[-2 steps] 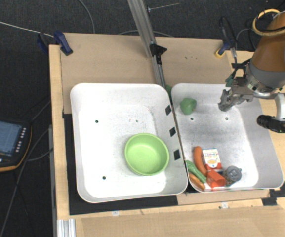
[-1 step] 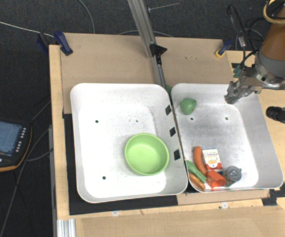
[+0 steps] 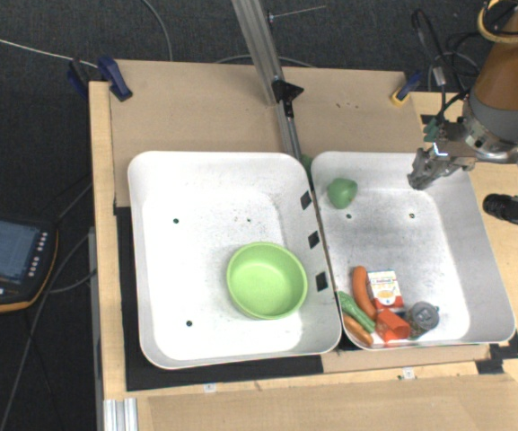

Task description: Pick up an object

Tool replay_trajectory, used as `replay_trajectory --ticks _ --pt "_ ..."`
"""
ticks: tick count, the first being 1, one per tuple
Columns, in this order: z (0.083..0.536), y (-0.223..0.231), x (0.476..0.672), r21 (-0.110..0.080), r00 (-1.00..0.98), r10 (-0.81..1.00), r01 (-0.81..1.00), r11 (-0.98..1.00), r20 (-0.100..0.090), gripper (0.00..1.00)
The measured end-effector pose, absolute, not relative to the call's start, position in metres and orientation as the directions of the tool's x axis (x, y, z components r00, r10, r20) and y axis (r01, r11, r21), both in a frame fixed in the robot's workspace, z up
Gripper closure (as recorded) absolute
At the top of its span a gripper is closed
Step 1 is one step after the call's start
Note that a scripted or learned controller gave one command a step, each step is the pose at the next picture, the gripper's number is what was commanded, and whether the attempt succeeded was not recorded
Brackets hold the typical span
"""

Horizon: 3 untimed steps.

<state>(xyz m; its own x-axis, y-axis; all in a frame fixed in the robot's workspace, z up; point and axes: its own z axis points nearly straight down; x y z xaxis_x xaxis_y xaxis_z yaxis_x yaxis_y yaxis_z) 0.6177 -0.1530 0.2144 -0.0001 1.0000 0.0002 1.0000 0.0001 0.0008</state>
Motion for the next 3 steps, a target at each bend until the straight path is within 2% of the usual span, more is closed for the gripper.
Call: replay_trajectory --ticks 3 --pt "0.203 -0.005 0.570 0.000 -0.005 1.000 1.000 0.005 0.001 1.00"
